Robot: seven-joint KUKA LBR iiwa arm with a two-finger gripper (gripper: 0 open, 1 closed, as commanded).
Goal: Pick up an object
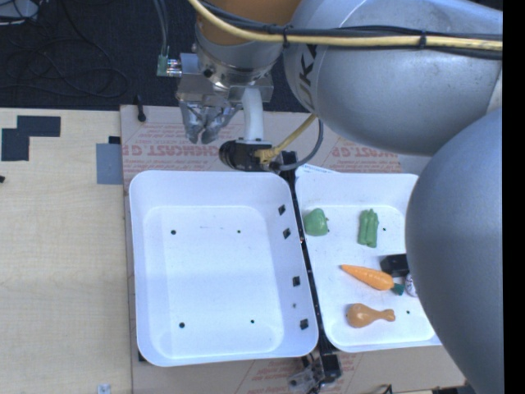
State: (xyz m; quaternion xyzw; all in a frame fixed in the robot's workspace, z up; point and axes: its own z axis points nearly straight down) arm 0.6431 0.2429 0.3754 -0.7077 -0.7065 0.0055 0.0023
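Pale wood bench w/ dark patches; black floor w/ loose cables behind.

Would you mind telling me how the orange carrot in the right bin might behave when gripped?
The carrot looks like rigid toy plastic, so probably stiff and light. Its tapered, rounded shape may slip or roll on the smooth right bin.
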